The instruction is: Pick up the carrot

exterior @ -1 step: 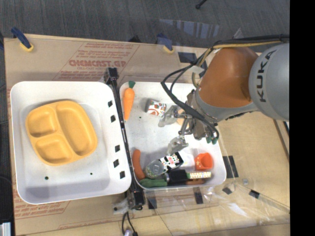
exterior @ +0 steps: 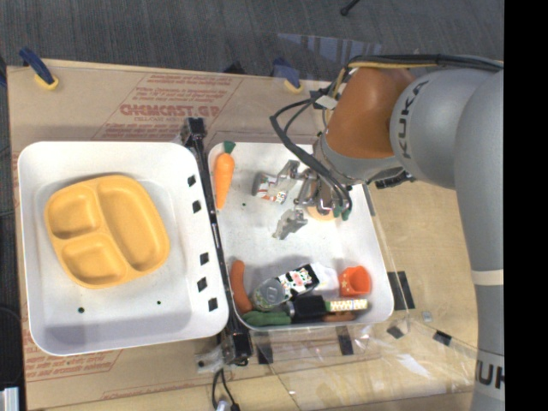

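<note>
One carrot [exterior: 223, 175] seen against right bin's left wall; pincer [exterior: 276, 204] spread open mid-bin, nothing gripped. Approach step; leftward reach needed.

this looks like a robot lab: a big grey robot arm [exterior: 454, 127] works over two white bins [exterior: 34, 229] on a cardboard-covered bench [exterior: 163, 101], held with clamps [exterior: 38, 68].

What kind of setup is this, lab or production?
Likely a research lab pick cell: two white bins on a cardboard-covered bench, toy food like the carrot, and a yellow divided plate.
</note>
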You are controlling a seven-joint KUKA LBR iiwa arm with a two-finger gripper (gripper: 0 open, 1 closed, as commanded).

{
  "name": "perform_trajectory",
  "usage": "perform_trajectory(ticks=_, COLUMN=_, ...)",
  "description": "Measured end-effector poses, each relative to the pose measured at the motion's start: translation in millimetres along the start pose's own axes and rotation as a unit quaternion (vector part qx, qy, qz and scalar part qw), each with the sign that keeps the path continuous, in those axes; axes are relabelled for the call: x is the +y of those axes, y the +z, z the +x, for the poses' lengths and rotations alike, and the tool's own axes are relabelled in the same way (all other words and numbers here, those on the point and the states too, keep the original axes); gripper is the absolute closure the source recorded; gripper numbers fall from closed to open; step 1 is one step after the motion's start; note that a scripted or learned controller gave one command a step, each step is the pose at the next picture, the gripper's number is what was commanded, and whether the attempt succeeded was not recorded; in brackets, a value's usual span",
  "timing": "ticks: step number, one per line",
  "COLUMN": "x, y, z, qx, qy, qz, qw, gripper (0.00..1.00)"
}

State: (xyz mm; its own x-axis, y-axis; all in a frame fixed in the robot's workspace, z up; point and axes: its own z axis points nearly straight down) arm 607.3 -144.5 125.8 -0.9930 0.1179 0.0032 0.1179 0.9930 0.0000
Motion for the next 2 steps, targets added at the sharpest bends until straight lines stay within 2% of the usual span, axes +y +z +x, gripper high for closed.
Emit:
perform_trajectory(ticks=1, x=44.5, y=35.3, z=-27.6, qx=0.001, qy=0.092, qz=-0.001, qw=0.9958, gripper=0.00)
perform_trajectory(ticks=2, x=49.8, y=31.9, z=-35.6, qx=-0.004, qy=0.120, qz=0.000, qw=0.9927, gripper=0.00)
